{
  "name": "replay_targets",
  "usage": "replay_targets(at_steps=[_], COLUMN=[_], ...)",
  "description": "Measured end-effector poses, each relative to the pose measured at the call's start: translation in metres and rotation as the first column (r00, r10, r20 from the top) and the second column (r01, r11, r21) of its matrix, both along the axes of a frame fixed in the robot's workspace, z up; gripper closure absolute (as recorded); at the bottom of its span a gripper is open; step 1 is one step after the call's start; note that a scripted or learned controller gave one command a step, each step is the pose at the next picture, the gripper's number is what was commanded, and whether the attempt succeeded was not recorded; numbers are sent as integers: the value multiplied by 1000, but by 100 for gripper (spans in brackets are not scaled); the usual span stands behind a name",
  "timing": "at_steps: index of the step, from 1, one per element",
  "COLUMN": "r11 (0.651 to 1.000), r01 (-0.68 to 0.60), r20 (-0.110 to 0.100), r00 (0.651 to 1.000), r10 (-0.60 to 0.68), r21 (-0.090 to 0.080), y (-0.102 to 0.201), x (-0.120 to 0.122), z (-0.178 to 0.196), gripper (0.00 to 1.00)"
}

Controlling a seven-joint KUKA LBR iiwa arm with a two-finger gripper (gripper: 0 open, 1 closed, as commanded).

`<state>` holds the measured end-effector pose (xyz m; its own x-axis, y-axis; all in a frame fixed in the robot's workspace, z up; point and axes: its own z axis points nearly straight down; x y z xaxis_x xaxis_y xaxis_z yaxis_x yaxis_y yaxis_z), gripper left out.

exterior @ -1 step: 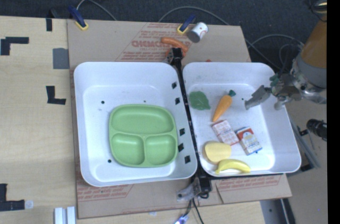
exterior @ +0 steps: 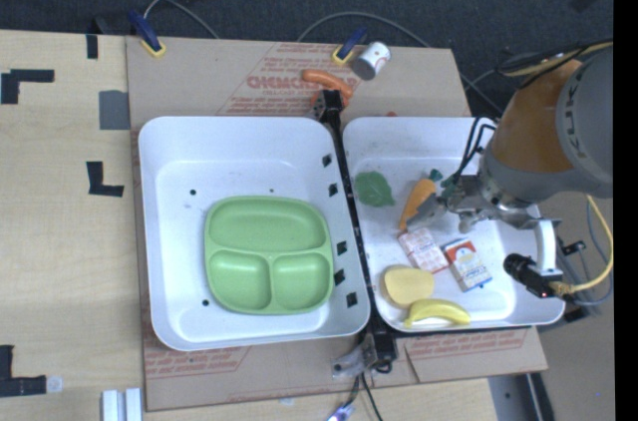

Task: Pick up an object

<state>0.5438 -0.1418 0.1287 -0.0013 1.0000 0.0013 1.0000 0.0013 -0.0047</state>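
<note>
Two shallow white bins sit side by side on the desk [exterior: 60, 210]. The left bin [exterior: 164, 160] holds one thing: a green divided plate [exterior: 269, 252] with three compartments, lying flat near the middle.

The right bin [exterior: 399, 135] holds six loose objects. A dark green flat piece [exterior: 376, 189] lies near the dividing wall. Just right of it is an orange carrot-shaped toy [exterior: 418, 201], tilted, with its upper end close to the gripper [exterior: 451, 193]. Below the carrot are two small packets: a pinkish-white one [exterior: 424, 250] and a white one with red and blue print [exterior: 467, 265]. At the near edge lie a pale yellow rounded piece [exterior: 408, 284] and, touching it, a yellow banana [exterior: 437, 312].

The arm reaches in from the right, its gripper low over the right bin beside the carrot's top. Whether the gripper is open or closed cannot be told, and nothing is visibly held.
</note>
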Motion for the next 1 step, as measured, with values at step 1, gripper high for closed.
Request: replay_targets(at_steps=[1], r11=[1000], r01=[-1], r20=[8], r00=[1000], r10=[1], r21=[-1], y=[36], x=[54], z=[-42], gripper=[0])
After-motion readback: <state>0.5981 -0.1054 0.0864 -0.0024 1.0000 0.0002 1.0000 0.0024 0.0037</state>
